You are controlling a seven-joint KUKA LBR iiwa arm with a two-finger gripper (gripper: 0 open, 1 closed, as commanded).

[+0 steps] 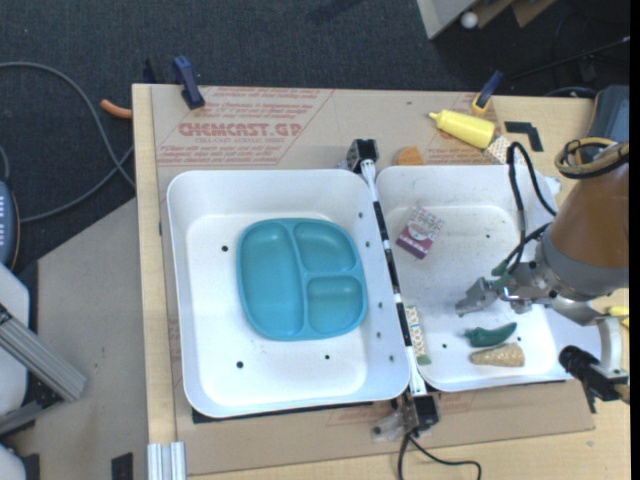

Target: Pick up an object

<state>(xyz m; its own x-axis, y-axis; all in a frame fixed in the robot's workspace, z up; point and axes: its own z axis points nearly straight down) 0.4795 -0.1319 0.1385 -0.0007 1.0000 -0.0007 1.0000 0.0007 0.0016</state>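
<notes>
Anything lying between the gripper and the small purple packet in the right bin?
Nothing: in the camera view, bare white bin floor runs from the gripper up to the purple packet.

Dark grey carpet floor (70,28) around wooden bench (300,128).

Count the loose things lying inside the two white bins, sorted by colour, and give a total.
Blue: 1, divided plate, left bin
Purple and white: 1, small packet, right bin
Green: 1, curved piece, right bin
Tan: 1, wedge, right bin
Total: 4
</notes>
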